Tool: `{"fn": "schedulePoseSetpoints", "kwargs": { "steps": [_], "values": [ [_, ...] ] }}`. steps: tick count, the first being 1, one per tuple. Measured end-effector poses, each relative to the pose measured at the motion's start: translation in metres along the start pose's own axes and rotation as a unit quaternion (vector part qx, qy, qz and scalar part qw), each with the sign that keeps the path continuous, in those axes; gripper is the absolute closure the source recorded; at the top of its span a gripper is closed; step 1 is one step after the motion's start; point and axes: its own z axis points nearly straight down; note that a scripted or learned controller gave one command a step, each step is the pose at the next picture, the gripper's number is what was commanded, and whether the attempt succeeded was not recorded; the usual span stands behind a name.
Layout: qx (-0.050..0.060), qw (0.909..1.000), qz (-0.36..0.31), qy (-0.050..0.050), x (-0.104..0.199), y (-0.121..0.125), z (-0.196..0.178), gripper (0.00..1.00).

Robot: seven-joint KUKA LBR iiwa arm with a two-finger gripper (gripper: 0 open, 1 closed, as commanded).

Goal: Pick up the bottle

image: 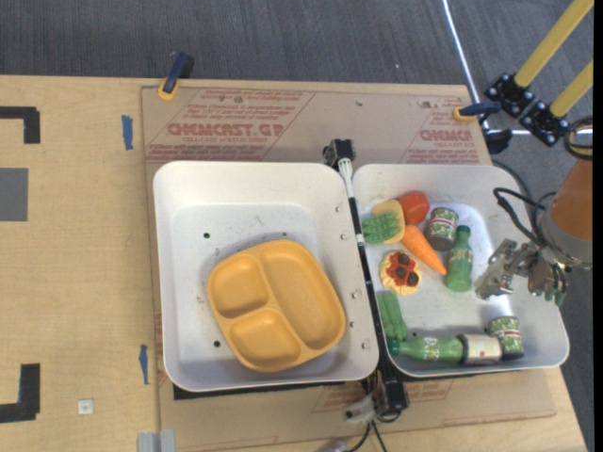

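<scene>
— Grey carpet lies beyond the far edge of the tan wooden table [75, 252], and a brown cardboard sheet printed in red [283, 121] sits under two shallow white plastic bins. What is in them?

— The left white bin [179, 205] holds one yellow plastic plate with three compartments [274, 304], lying toward its near side. The right white bin [551, 342] is crowded: a small green plastic bottle [459, 260] stands near its middle, just beside an orange toy carrot [425, 249]. A red toy tomato [413, 205] and a green and yellow toy piece [383, 224] lie toward the far left corner, with a small round tin [442, 224] near them.

— And along the near edge?

— A larger green bottle with a white label [443, 349] lies on its side there, a second small tin [505, 332] just beside its end. A round yellow toy with red dots [400, 271] lies between that bottle and the carrot.

— The arm?

— Its metal pincer [513, 273] hangs over the right side of the right bin, near the standing bottle but apart from it (whether its fingers are apart or together, I cannot tell).
</scene>
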Motion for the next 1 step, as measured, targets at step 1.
{"fn": "schedulePoseSetpoints", "kwargs": {
  "steps": [1],
  "values": [
    [0.0, 1.0, 0.0, 0.0, 0.0001, 0.0, 0.0002, 0.0]
  ]
}}
